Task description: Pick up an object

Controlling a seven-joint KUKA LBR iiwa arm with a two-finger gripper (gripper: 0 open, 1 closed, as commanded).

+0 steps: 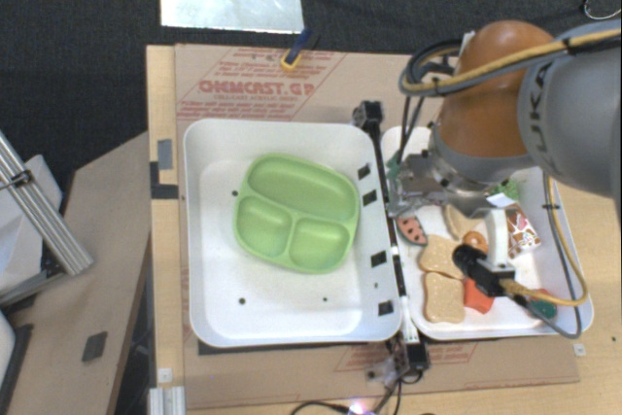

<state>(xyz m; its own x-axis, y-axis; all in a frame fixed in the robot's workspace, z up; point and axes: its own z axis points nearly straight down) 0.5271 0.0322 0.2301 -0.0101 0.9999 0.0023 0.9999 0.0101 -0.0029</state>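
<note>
Gripper (420,199): above right bin (569,253), grip state hidden
Green tray (295,212): in left bin (209,209), beside right bin
Bread slices (442,282): inside right bin

Slanted overhead view of both bins (209,306)

Divided plate (296,214) in left bin (209,209)

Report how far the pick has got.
Done: the arm is over the right bin. In hand: nothing visibly held; the toast slices and other items lie in that bin. Left: grasping and lifting one. The green tray sits in the left bin.
</note>
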